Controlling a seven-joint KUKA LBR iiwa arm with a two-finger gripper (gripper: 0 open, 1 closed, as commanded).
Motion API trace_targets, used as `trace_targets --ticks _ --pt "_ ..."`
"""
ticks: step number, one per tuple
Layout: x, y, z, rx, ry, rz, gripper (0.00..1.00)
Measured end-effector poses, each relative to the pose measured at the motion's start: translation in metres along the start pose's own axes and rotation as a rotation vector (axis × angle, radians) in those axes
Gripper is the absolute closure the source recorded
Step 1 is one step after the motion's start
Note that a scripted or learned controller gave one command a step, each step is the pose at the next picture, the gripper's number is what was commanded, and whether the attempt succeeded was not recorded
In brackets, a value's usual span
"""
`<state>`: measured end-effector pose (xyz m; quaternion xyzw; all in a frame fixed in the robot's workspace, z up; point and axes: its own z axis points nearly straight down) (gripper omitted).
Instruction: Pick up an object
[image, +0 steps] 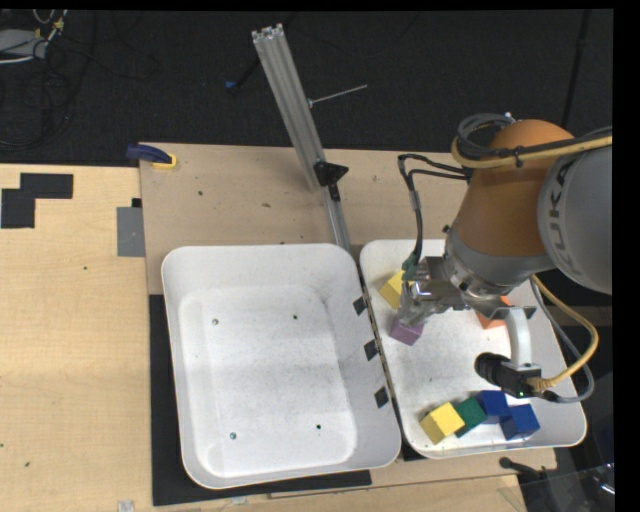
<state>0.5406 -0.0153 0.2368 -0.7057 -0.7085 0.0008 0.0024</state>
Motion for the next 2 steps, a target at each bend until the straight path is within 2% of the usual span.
trace_targets --ticks 1,2 --pt "0.049 0.001 -0.006 -0.001 0.000 -0.001 1.00" --pt "0.100 0.014 0.009 -0.001 -0.001 0.000 1.00"
